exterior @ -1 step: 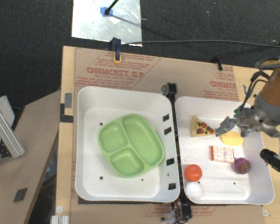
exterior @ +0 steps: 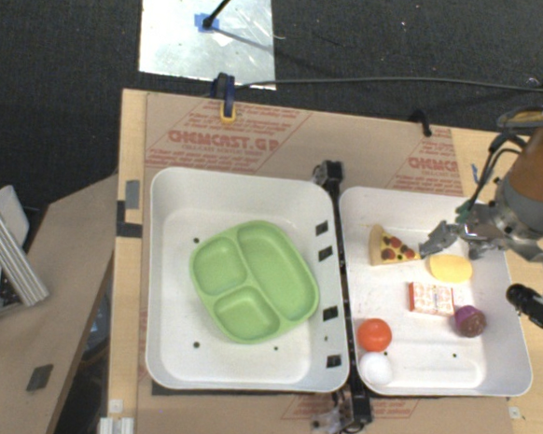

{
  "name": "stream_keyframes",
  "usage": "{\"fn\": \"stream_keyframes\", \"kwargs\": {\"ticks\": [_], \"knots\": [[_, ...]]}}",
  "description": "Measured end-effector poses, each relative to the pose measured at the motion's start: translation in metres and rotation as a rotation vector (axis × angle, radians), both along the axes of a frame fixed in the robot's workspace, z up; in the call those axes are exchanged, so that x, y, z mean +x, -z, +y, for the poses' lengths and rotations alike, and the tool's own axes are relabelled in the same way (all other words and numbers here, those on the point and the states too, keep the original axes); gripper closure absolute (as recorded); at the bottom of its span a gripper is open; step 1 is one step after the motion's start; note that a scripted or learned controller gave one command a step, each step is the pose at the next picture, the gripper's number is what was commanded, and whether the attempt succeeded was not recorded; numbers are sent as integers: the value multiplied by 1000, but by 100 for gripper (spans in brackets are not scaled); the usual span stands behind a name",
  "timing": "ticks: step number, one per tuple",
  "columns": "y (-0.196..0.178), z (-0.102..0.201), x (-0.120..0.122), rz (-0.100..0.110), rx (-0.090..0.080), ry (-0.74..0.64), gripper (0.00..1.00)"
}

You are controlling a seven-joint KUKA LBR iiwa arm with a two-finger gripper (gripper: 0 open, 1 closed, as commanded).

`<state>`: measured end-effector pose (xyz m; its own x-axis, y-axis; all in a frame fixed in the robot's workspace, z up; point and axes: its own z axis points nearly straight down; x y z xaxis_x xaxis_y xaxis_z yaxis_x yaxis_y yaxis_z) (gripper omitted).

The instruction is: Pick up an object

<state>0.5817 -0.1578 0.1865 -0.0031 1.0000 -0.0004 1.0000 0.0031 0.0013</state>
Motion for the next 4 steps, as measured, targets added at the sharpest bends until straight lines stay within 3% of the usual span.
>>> {"fn": "stream_keyframes", "kwargs": {"ticks": [2,3,4], "knots": [[104,-2,-1,2,1,1,0],[91,-2,1,-3,0,2,100],[47,-2,7,-3,-1,-1,100]]}}
